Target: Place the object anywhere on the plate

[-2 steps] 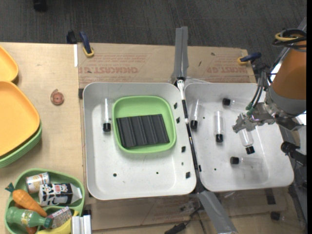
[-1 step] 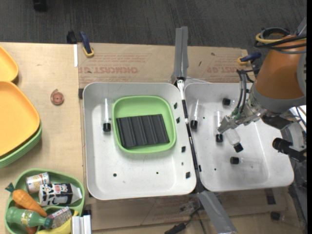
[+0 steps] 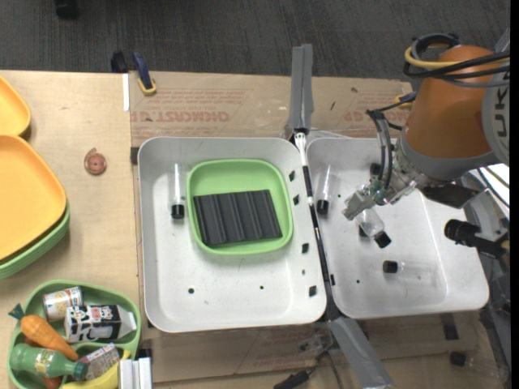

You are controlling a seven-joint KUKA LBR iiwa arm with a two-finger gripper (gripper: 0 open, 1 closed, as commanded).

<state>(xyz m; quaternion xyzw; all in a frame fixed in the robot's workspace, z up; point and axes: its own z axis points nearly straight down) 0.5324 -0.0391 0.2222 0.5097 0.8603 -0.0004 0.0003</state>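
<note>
Gripper (image 3: 366,203): low over right bin (image 3: 422,286), right of centre frame; finger state impossible to tell.
Object (image 3: 239,216): dark ribbed slab, flat on green plate (image 3: 203,181).
Plate: inside left bin (image 3: 162,290), centre frame.
Clear tube (image 3: 177,191): just left of plate.

Dark grey carpet floor (image 3: 243,14) behind light wood bench (image 3: 97,104) w/ cardboard sheet (image 3: 211,112).

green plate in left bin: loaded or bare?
Loaded. The green plate in the left bin has a dark ribbed slab lying flat across its middle, inside the rim.
</note>
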